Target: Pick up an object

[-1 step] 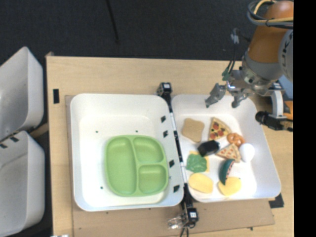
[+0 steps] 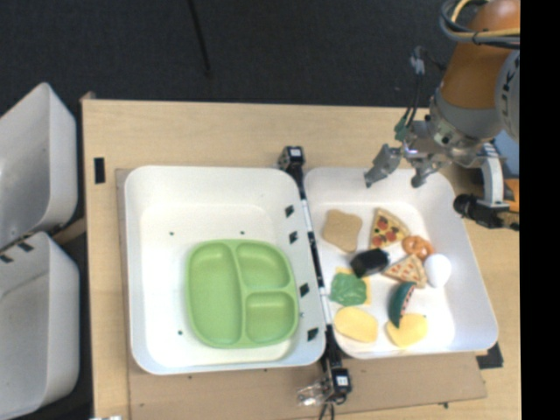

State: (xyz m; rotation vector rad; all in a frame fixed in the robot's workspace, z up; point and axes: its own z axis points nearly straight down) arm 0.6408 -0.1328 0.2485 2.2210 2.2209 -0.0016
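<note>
The right bin (image 2: 455, 322) holds several toy foods: a tan bread slice (image 2: 341, 228), a pizza slice (image 2: 387, 228), a black piece (image 2: 369, 261), a second pizza wedge (image 2: 405, 269), a white egg (image 2: 437, 269), a green leafy piece (image 2: 348, 289), a yellow piece (image 2: 356, 325), a watermelon slice (image 2: 401, 300) and a lemon-yellow piece (image 2: 409, 329). My gripper (image 2: 402, 166) hangs open above the bin's far edge, its two grey fingers spread apart with nothing between them. It stands well behind the pizza slice.
The left bin (image 2: 157, 208) carries a green divided tray (image 2: 243, 292). A black clip (image 2: 291, 157) sits at the far end of the wall between the bins. White chair-like shapes (image 2: 31, 234) stand off the bench's left side.
</note>
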